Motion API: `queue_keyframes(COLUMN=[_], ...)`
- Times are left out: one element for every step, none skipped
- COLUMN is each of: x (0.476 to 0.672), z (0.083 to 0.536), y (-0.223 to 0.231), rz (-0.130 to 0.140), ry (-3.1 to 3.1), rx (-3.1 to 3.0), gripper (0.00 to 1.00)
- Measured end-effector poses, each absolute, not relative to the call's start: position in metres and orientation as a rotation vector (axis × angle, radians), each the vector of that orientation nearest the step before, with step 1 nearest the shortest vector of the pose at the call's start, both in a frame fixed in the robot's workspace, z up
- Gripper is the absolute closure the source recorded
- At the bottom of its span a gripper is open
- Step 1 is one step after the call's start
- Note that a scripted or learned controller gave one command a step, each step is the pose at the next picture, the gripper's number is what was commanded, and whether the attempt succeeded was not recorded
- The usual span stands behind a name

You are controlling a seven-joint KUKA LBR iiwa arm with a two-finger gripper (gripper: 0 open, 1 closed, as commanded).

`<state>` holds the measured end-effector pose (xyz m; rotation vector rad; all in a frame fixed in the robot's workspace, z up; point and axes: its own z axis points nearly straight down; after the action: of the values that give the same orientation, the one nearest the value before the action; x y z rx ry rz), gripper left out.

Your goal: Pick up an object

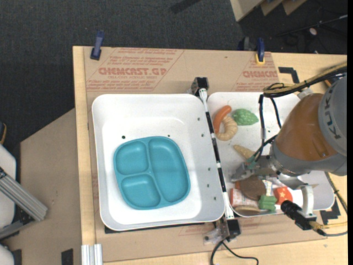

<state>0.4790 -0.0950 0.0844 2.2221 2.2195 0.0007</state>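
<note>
Fingers (242, 174) amid six food items.

Two white bins (110, 164) sit on a pale brown bench (138, 68) printed with red lettering, and the left bin holds a teal divided plate (151, 171) while blue clamps (97, 44) and a yellow-and-blue clamp (260, 51) grip the bench's far edge. In the right bin (220, 101) lie an orange-red sausage-like piece (221, 115), a tan curled piece (229, 128), a green leafy piece (244, 116), a cream cone-shaped piece (242, 149), a brown round piece (252, 187), a small green block (267, 203) and a red-orange piece (283, 194). The arm (314, 131) is grey with an orange band, black cables run over it, and the floor (83, 10) is dark grey carpet.
</note>
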Motion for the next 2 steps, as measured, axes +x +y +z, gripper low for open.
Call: queue_keyframes(x=[0.533, 0.509], z=[0.085, 0.084], y=[-0.099, -0.098], rz=[0.003, -0.003], ry=[2.221, 2.223], rx=[2.216, 2.226], gripper=[0.00, 0.00])
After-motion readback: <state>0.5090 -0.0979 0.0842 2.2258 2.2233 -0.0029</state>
